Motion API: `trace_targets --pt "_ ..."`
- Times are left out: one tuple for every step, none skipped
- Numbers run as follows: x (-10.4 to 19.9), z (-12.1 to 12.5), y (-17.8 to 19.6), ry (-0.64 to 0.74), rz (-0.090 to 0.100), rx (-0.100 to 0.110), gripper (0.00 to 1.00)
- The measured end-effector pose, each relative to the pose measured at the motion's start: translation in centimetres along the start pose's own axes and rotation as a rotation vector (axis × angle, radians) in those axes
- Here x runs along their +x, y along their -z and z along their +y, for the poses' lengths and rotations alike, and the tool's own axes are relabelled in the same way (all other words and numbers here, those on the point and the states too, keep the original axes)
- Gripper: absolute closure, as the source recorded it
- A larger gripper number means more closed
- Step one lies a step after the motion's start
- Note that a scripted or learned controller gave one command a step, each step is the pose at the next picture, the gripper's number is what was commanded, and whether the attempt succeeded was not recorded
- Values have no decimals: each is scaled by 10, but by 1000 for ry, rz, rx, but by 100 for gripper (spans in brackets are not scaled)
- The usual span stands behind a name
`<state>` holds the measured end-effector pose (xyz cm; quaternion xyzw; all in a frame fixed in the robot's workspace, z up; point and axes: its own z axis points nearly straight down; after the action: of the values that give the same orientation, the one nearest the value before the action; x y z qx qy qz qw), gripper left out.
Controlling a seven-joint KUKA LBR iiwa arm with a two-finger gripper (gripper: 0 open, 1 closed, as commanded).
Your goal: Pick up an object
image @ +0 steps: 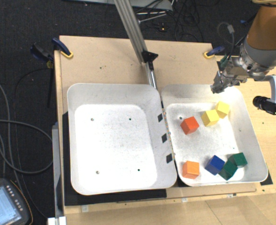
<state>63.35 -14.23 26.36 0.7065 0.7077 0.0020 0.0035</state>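
Above the far rim of the right bin (250, 125), the gripper (221, 86) hangs with nothing visibly in its grasp, near two touching yellow cubes (216, 114), so a descent there could likely wedge between them or nudge both aside.

Light even and bright, from overhead. White bins (114, 137) near blown out, fine grain speckle showing on their floors. Soft short shadows under the blocks (216, 164) at lower right; a faint one below the hand (221, 85) at upper right. Dark floor (20, 78) along left and top edges falls nearly black, detail thin there. Tan surface (105, 55) evenly lit, no glare. Focus fair overall, slightly soft; arm's orange band (265, 20) at upper right mildly blurred.
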Motion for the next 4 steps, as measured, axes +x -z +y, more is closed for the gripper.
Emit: trace_targets --pt "0 1 15 0 1 4 100" --pt "55 -18 -1 6 4 10 100" --pt "107 -38 -17 6 4 10 100" --pt "155 -58 -29 6 4 11 100"
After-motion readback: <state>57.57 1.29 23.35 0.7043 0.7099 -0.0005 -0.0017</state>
